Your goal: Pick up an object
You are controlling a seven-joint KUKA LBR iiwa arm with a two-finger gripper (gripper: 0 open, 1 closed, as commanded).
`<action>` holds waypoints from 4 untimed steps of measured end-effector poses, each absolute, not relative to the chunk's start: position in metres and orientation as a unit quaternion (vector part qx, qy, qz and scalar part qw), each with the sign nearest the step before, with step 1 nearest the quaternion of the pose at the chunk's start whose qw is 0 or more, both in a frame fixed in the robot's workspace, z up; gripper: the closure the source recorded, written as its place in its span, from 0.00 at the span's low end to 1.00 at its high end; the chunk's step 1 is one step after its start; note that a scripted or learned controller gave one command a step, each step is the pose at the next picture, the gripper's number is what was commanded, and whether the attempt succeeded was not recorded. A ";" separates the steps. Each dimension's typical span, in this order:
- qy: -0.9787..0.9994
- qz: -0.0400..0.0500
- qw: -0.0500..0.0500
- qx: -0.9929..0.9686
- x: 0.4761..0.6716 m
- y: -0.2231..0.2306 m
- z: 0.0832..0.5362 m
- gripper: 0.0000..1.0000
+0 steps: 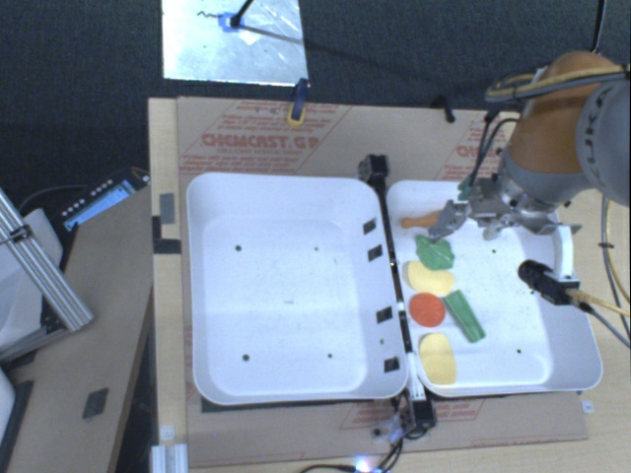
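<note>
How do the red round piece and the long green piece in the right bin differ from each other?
The red round piece is a flat disc; the long green piece is a narrow bar lying at a slant. The red one lies nearer the divider between the bins, the green one just to its right, further into the right bin. Both rest on that bin's floor.

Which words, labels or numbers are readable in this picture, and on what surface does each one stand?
"CHEMCAST GP", in red, on the brown cardboard sheet behind the left bin.
More red print on the same sheet, behind the right bin and along the front edge: too blurred or covered to read.
The small blue device on the left bench carries marks too small to read.
</note>
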State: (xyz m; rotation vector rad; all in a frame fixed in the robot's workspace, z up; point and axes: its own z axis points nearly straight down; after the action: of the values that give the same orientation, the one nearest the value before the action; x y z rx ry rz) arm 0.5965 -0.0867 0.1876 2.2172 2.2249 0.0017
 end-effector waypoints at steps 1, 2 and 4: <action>0.707 -0.001 -0.001 0.707 0.581 -0.099 0.080 0.00; 0.708 0.002 0.002 0.706 0.585 -0.099 0.097 1.00; 0.709 0.002 0.003 0.705 0.601 -0.084 0.086 1.00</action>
State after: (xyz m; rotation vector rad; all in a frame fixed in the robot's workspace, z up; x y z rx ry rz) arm 0.6014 -0.0835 0.0856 2.2106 2.2238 0.0078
